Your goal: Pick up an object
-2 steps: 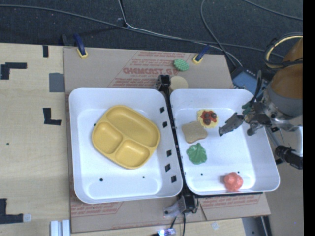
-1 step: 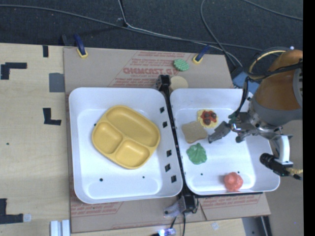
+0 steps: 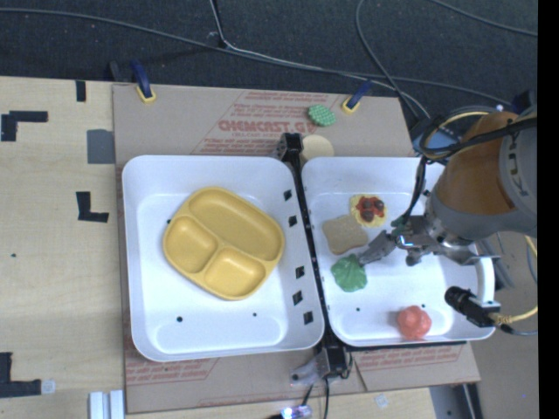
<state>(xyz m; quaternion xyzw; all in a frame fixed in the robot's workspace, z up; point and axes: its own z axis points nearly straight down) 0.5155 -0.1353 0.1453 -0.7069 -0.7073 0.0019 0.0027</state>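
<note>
Fingers [image 3: 374,251] state unclear, between tan slab [image 3: 344,232] and green piece [image 3: 349,274].

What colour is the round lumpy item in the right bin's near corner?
Reddish-pink: the round lumpy toy, clearest in the camera view, near the right bin's front edge.

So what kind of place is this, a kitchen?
More likely a robot test lab. A robot arm reaches over two white bins holding toy food, like the green piece, and a yellow tray, with cables trailing across the floor.
</note>
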